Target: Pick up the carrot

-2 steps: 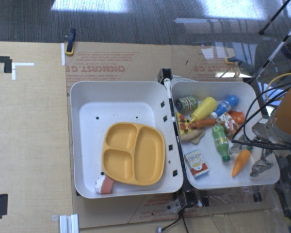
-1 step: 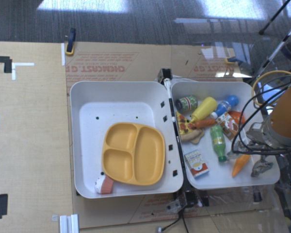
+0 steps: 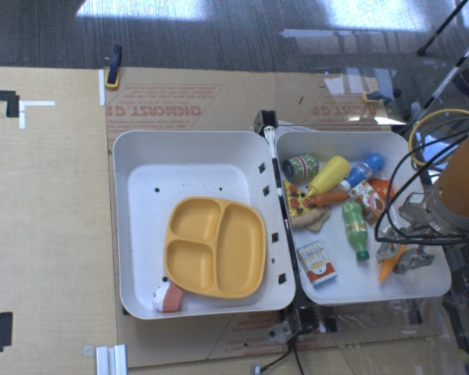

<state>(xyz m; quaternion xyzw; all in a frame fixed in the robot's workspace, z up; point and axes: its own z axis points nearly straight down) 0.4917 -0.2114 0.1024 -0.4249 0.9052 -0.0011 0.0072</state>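
Pincer: the pincer [image 3: 402, 255] hangs low at the right bin's [image 3: 352, 289] right end, its grip state unreadable.
Carrot: the carrot [image 3: 389, 264] lies slanted right by it, near the front wall.
Neighbours: green bottle [image 3: 355, 229] just left.
Risk: the tapered carrot may slip out or be pushed against the wall.

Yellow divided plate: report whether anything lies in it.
Empty: all three compartments of the yellow divided plate show bare yellow, in the left bin.
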